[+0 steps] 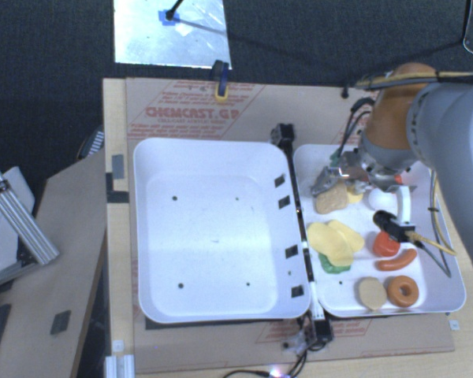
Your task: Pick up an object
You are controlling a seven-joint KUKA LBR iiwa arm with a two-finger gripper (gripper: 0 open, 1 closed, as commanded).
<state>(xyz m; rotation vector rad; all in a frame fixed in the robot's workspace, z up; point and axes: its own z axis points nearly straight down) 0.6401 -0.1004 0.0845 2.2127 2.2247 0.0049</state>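
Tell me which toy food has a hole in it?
The orange donut, at the right bin's near edge. The tan round piece beside it is solid.

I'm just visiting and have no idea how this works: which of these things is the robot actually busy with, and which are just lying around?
Part of the job:
- gripper over the right bin
- beige lump right under it
- yellow pieces
- red tomato-like toy
- sausage
- doughnut
- tan disc

Just lying about:
- left bin
- shiny sheet
- yellow-and-blue clamp
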